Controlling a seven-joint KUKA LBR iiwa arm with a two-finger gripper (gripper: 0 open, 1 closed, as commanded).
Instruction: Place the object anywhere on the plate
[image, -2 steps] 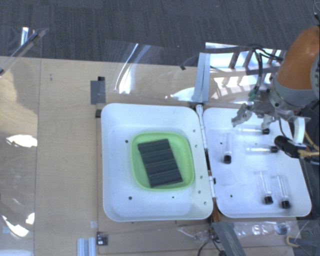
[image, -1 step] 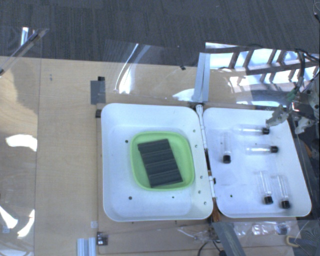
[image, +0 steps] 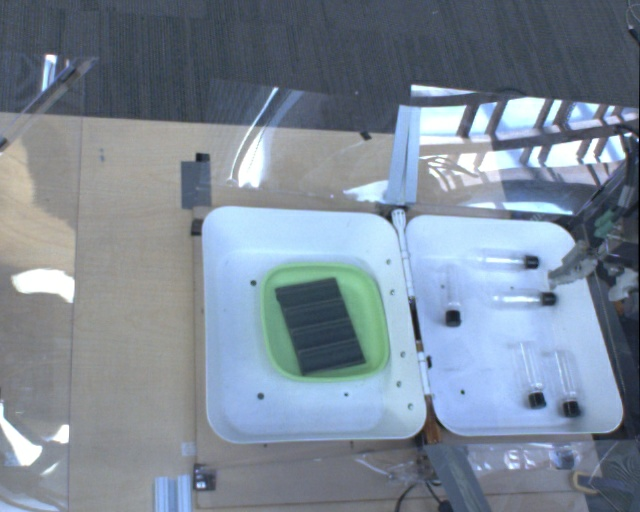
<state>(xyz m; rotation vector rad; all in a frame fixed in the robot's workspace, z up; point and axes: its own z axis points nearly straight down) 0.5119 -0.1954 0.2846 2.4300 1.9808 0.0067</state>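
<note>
Five clear vials with black caps lay in the right bin (image: 600, 400), none of them on the plate. One vial (image: 503, 261) lay on its side near the far wall, cap pointing right. A second (image: 523, 297) lay just in front of it, also on its side with the cap to the right. A third (image: 451, 302) lay toward the bin's left side, cap toward the camera. The last two, one (image: 531, 383) and another (image: 565, 388), lay close side by side in the near right part, both caps toward the camera.

The gripper (image: 577, 262) sat at the right edge of the right bin, its pale tip just beside the capped ends of the two far vials. Whether it touched either one could not be told, and the fingers were too small and blurred to read, so I cannot tell if they were parted or closed. No vial showed between them.

In the left bin (image: 230, 400) sat one square green plate (image: 272, 340), and on it lay one dark ribbed slab (image: 319, 326), tilted slightly.

The two white bins stood touching edge to edge on a light wooden bench (image: 120, 350). Clear sheeting with bright glare covered parts of the bench. Beyond the bench lay dark carpet (image: 300, 40).
</note>
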